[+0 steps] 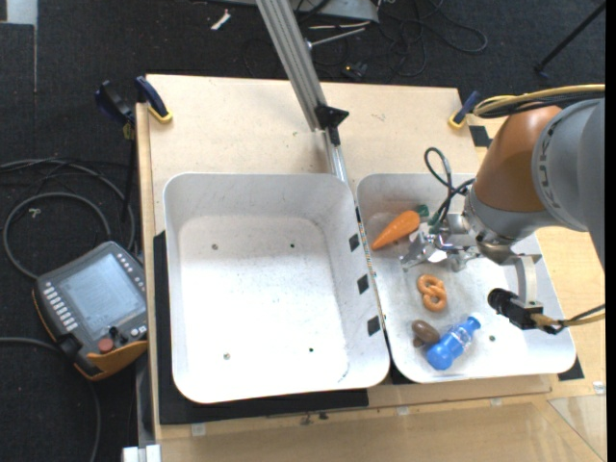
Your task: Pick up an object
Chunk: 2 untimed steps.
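1. Judged best: descend straight over the orange carrot (397,228), centred on its thick middle, closing only once both sides are straddled.
2. Lying in the right bin (500,364), upper left part, near the pretzel (432,292), brown piece (423,331) and blue bottle (451,344).
3. Gripper (428,248) just right of the carrot; opening and any contact impossible to tell.

Arm (549,166) cut off at right.

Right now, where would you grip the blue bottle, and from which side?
Grip the blue bottle across its body, from straight above. It lies on its side, slanted in the right bin, cap up-right; the brown object crowds its left end, so close across the width.
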Each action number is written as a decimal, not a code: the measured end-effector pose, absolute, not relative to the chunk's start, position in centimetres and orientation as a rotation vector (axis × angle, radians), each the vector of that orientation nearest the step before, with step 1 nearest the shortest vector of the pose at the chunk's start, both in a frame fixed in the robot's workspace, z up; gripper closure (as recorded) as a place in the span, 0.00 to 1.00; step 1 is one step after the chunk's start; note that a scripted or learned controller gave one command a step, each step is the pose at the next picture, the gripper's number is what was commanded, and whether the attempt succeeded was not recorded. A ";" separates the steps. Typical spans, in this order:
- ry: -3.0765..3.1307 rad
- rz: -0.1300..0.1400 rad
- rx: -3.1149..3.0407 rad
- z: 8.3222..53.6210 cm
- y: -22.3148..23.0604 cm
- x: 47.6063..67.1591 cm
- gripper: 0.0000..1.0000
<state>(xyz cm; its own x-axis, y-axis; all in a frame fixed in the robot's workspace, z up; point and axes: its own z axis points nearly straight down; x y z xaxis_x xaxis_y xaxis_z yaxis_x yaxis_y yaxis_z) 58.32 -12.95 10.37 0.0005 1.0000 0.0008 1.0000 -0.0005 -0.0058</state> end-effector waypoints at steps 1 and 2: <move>-2.220 0.002 -2.221 9.5 -12.9 58.3 0.00; -2.220 -0.001 -2.223 10.5 -12.9 58.4 1.00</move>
